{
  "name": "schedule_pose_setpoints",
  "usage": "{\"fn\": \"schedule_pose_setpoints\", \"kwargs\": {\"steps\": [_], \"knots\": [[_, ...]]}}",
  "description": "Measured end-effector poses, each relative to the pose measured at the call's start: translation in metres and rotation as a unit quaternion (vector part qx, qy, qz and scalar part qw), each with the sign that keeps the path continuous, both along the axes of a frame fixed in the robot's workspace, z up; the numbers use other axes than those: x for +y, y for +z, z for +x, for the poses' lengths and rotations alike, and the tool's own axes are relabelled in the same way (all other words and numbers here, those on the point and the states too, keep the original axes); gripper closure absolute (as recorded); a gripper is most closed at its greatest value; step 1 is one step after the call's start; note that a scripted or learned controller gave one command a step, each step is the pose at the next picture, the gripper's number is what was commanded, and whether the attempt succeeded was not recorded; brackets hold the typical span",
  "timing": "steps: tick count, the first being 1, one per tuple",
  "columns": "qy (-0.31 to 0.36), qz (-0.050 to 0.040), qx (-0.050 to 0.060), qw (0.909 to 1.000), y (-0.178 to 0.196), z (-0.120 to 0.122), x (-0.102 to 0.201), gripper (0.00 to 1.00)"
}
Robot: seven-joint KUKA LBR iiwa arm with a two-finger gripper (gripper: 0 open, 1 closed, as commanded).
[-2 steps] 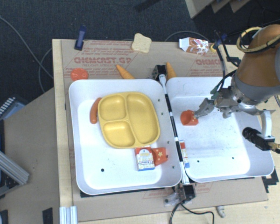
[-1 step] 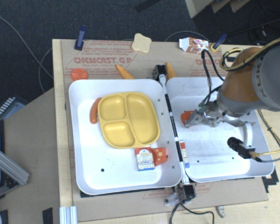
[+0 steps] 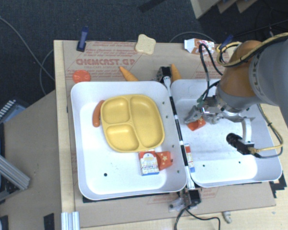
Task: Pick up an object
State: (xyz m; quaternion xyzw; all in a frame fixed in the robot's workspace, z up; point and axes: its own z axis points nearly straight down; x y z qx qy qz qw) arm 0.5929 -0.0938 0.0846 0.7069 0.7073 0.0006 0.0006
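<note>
Cables and a black connector [image 3: 185, 201] sit at the near edge of the surface [image 3: 110, 56], just below where the two white bins meet. Beyond them, the left bin [image 3: 86, 143] holds a yellow divided plate [image 3: 132, 122], a sausage [image 3: 96, 114] beside it and a small carton [image 3: 149, 164] with a red piece touching it. In the right bin [image 3: 230, 171] the gripper [image 3: 200, 115] is low over a small red-orange object [image 3: 197, 124], which lies near that bin's left wall.

How far the gripper is parted I cannot tell, and nothing shows the object held. The risk, as I judge it, is a miss: the object is small and close to the wall, so a closing gripper could nudge it aside or strike the rim.
</note>
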Motion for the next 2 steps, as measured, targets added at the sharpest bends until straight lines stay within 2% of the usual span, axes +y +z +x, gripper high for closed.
{"fn": "schedule_pose_setpoints", "kwargs": {"steps": [1, 2], "knots": [[0.0, -0.0004, -0.001, 1.0, 0.01, 0.0, 0.0, 1.0], [0.001, 0.0004, 0.0, 1.0, 0.101, -0.018, 0.063, 1.0]]}}
